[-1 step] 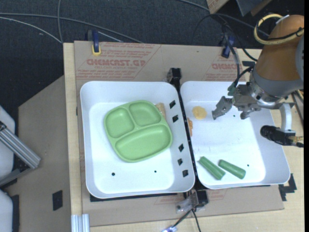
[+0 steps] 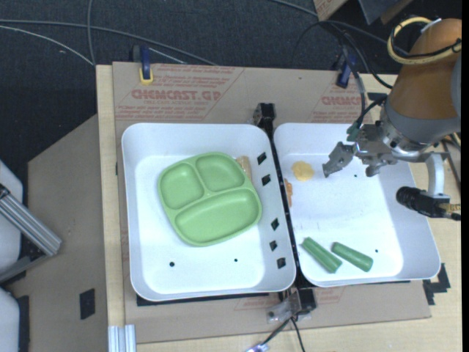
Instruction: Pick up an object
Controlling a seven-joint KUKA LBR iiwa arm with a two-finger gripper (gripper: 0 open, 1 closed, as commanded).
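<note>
Grey arm over rt bin (image 2: 410, 270), gripper (image 2: 354, 161) spread

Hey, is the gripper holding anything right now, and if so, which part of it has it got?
Nothing is held. The gripper hangs open above the right bin, with the small yellow piece lying apart to its left.

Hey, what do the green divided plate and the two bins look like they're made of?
The green divided plate looks like moulded plastic with a matte to satin finish: uniform colour, rounded compartment ridges, soft sheen. The left bin and right bin also look like plastic, smooth and slightly glossy, with thin rounded rims. None of this is certain from looks alone.
</note>
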